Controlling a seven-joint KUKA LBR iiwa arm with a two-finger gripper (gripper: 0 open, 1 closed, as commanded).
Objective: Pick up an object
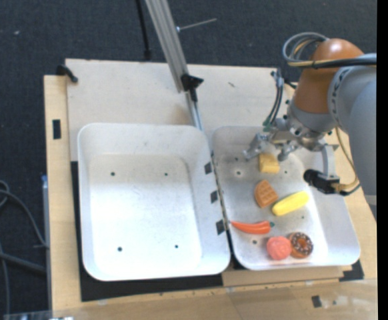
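My gripper [269,151] hangs over the far end of the right bin [237,159], its two fingers spread open. A small pale-yellow cheese block [269,164] lies on the bin floor just in front of the fingertips, not gripped. Nearer the front are an orange waffle piece [265,194], a yellow banana-like piece [291,203], a red-orange chili [251,227], a pink-red round fruit [279,248] and a chocolate donut [301,245].
The left bin [147,199] sits beside the right one, their rims touching. A slanted metal rail [171,39] rises from the bench behind the bins. The grey arm with its orange band [324,79] comes in over the right bin's far right corner.
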